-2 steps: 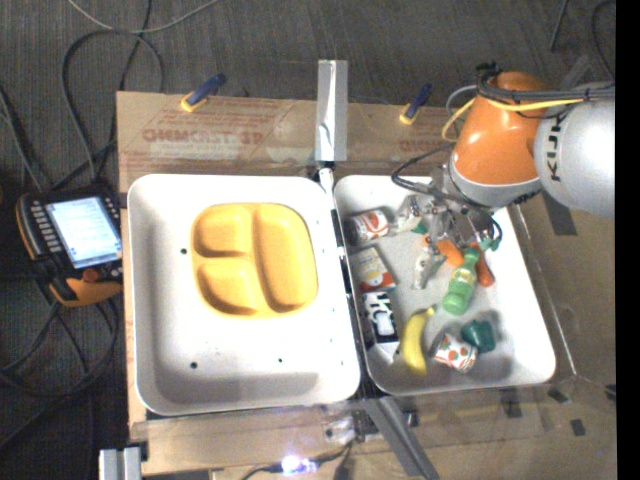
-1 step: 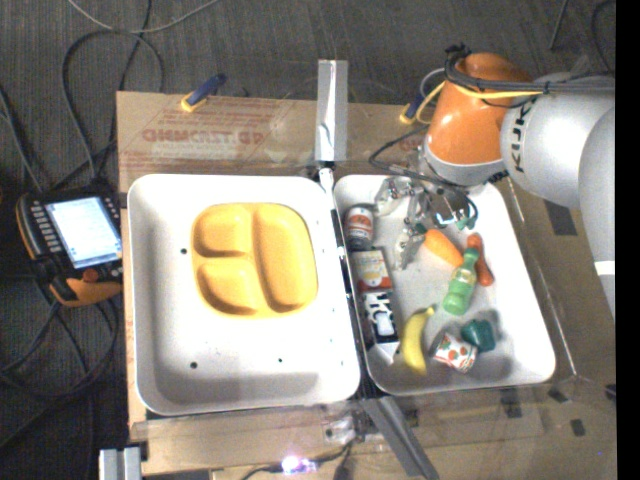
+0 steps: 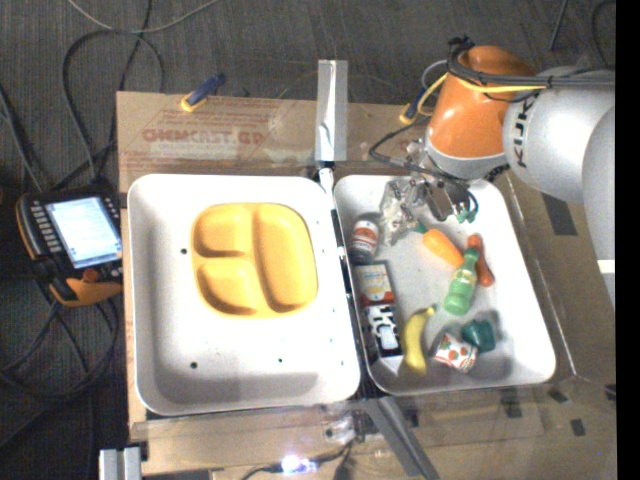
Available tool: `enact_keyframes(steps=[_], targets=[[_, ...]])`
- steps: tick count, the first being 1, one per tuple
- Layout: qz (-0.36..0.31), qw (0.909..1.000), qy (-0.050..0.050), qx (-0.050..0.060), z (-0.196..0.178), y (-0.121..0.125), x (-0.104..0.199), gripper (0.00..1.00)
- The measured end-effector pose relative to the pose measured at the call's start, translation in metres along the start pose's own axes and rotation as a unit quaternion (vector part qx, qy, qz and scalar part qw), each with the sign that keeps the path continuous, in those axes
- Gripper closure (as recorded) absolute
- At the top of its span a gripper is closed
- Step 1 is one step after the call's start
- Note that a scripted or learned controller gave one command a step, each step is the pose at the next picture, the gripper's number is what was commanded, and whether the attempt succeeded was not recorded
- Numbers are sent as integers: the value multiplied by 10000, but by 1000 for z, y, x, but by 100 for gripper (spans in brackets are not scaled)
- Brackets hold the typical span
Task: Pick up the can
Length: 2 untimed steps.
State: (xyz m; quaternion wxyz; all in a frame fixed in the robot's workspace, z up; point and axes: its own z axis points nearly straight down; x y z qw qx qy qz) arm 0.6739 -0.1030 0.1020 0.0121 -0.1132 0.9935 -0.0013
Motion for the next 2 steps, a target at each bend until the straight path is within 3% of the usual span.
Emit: enact_keyframes(steps=[1, 2], targets=[[-1360, 9907, 90, -51, -171, 56, 36, 100], [-3217, 9468, 95, -74, -166, 39, 119, 100]])
